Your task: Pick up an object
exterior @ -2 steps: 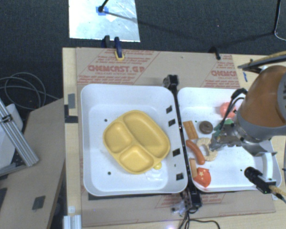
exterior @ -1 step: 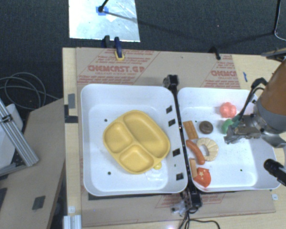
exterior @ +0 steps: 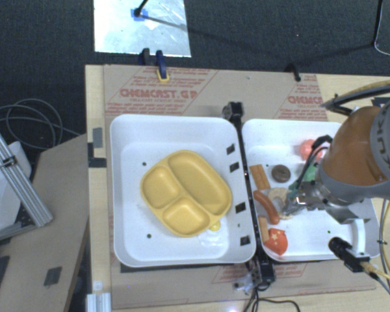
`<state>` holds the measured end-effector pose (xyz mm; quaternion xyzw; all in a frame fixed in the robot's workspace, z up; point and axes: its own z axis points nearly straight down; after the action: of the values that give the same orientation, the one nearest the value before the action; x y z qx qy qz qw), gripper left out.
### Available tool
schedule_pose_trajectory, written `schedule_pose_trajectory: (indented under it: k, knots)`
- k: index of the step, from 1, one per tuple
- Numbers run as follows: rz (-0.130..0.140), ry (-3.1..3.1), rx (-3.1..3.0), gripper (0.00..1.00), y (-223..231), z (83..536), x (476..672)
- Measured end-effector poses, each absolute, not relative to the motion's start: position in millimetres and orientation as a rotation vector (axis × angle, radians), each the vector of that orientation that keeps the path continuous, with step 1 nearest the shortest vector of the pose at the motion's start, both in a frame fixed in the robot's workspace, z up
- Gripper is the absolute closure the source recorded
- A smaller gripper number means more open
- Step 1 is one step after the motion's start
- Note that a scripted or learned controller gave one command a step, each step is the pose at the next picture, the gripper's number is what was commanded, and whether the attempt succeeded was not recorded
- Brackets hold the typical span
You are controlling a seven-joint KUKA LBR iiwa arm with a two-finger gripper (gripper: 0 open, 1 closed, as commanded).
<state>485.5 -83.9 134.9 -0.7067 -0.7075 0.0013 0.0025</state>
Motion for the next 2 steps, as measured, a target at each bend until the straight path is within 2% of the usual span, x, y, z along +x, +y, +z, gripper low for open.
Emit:
schedule_pose_trajectory:
  k: [1, 2]
  knots:
    - [-0.003, -2.223, -2.228, 1.00, -118, 180, 487.4]
    - [-0.008, -2.232, -2.221, 1.00, -114, 237, 488.3]
